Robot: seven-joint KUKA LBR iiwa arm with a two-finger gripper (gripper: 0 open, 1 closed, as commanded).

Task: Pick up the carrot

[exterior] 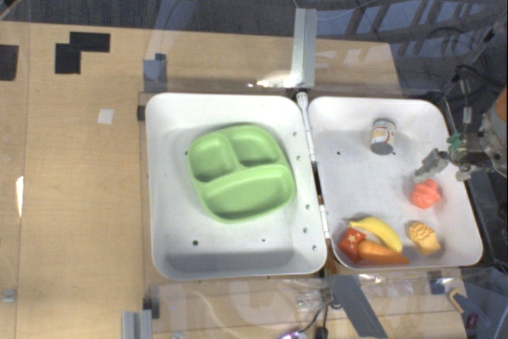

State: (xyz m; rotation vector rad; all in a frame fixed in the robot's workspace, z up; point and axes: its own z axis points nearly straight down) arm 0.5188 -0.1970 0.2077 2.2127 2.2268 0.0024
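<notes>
One carrot [382, 253] lies wedged under the banana [379, 232]; the gripper [435, 163], whose state I cannot tell, should descend from the near side.

**Arm Cut Off at Frame Edge, Carrot Half Hidden**

The arm [490, 140] runs off the right edge, most of it out of frame. Its gripper [435, 162] is too small and blurred to read. The carrot [382, 253] lies partly under the banana [379, 232]. The small can's [383, 136] label is illegible.
</notes>
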